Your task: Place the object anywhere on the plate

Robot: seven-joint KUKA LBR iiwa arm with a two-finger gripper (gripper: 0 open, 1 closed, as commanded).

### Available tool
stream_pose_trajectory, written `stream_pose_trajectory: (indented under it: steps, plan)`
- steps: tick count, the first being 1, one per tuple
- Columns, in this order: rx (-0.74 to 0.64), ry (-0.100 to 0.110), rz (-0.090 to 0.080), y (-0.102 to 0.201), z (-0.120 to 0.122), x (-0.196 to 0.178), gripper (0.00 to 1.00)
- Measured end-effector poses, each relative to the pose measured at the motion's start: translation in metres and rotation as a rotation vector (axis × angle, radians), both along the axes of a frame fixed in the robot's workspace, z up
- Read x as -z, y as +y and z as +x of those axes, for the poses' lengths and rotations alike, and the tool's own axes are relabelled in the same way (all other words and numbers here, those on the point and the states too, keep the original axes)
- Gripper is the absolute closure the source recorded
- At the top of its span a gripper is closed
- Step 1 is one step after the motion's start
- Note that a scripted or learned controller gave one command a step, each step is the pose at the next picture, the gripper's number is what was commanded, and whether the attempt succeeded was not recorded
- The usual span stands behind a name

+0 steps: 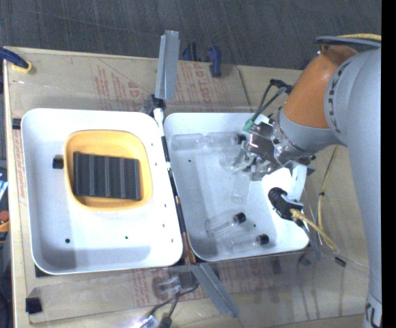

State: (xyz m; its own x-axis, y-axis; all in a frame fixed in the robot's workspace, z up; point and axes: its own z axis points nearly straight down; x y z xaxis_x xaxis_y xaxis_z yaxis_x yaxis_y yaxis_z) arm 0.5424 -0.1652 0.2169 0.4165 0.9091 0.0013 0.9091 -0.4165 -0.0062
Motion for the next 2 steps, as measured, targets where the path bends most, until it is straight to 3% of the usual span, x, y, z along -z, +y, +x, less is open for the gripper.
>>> stream_pose_trajectory:
  steps: [2]
  plan:
    - [-0.422, -0.003, -0.002, 0.166, 0.069, 0.008, 1.00]
